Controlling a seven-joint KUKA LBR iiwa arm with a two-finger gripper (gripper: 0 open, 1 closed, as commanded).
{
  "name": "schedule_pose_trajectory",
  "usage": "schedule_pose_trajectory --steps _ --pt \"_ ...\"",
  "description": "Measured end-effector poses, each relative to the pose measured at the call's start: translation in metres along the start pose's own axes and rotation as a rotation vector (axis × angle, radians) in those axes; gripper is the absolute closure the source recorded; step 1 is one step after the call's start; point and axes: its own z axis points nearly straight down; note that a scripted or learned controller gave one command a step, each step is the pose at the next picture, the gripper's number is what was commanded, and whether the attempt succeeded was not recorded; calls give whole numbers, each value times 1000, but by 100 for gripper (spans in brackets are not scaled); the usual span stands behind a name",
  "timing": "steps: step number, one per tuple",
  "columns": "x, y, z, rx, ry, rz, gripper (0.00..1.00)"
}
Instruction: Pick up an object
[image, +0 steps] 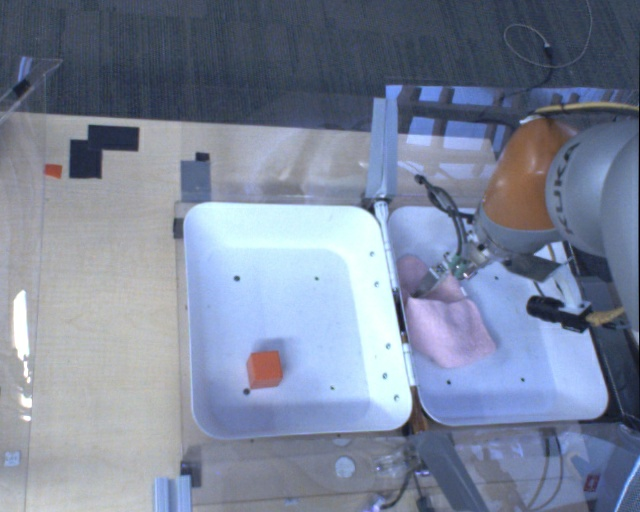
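Observation:
A pink cloth (447, 325) lies crumpled in the right bin (540, 385), close to its left wall. My gripper (441, 279) reaches in from the right and is down at the cloth's upper end, touching or just above it. The grey arm with its orange band (520, 190) stands over the bin's back right. A small orange cube (265, 369) sits in the left bin (300, 240), near the front, well away from the gripper.
The two white bins meet at a metal divider (395, 300). Black cables and a black fitting (558, 312) hang off the wrist over the right bin. Wooden bench (90, 330) spreads to the left, bearing black markers (100, 148).

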Motion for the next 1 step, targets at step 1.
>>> schedule_pose_trajectory --steps 1 --pt "6 41 -140 -2 -1 -60 0"
